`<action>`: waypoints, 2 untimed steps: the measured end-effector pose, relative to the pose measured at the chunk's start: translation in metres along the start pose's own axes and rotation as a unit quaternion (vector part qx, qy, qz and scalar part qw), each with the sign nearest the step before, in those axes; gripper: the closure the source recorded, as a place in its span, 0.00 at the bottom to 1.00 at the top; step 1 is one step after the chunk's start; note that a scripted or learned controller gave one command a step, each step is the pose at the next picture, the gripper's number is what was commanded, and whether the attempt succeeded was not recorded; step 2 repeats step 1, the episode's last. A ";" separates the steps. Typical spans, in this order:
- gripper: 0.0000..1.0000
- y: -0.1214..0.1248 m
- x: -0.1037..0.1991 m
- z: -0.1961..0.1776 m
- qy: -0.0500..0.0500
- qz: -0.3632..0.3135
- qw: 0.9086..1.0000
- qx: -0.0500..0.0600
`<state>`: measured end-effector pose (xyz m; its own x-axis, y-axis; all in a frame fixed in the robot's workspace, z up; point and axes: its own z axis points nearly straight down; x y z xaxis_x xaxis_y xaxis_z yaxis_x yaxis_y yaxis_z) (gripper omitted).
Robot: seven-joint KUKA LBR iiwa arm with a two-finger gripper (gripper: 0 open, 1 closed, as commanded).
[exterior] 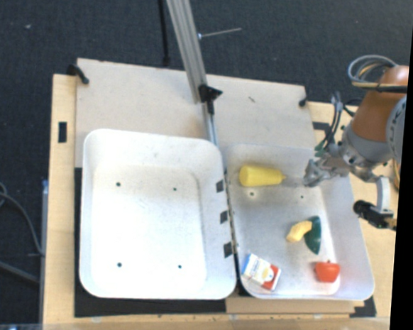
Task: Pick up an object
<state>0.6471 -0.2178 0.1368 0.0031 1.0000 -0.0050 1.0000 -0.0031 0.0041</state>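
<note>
Here, in the camera view, the pincer (pixel 312 175) is seen at right of centre, just beside the yellow object (pixel 260 176) in the right bin (pixel 354 229); nothing is held, its opening cannot be told. A sideways nudge could be caused, spoiling the grasp.

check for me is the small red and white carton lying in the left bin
No, the red and white carton lies at the near left corner of the right bin, close to the divide between the two bins.

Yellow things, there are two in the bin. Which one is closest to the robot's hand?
The bigger yellow cone-shaped piece, at the bin's far end beside the gripper. The smaller yellow piece lies farther off.
</note>
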 end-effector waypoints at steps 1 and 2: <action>1.00 0.007 -0.010 -0.053 0.001 0.000 1.000 -0.002; 1.00 0.007 -0.010 -0.053 0.001 0.000 1.000 -0.002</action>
